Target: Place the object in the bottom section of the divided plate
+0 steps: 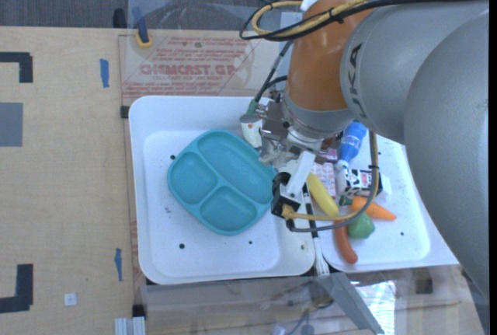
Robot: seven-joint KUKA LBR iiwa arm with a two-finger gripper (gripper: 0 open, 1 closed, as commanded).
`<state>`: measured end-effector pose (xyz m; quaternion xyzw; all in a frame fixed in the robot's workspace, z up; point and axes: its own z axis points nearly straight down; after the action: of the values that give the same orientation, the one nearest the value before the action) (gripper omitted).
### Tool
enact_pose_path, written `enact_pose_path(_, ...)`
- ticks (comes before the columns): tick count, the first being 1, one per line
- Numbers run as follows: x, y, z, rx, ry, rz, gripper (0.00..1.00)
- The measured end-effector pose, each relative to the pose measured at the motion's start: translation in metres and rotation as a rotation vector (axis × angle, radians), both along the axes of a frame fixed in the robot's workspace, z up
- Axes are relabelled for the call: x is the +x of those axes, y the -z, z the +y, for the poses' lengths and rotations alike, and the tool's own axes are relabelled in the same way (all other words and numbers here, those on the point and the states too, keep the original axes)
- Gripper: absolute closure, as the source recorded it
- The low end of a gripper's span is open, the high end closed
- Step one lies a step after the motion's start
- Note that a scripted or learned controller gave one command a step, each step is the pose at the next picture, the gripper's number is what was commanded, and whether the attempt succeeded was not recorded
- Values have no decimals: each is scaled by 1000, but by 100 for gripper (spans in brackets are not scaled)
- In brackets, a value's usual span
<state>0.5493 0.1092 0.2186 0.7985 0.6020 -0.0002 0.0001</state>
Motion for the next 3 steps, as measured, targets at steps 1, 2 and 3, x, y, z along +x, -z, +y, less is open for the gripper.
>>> enact_pose_path(1,30,-2,35,0,31,0,100)
enact_pose_path(2,30,-2,36,-1,30,0,0)
enact_pose_path(3,30,-12,36,-1,28,-1,100)
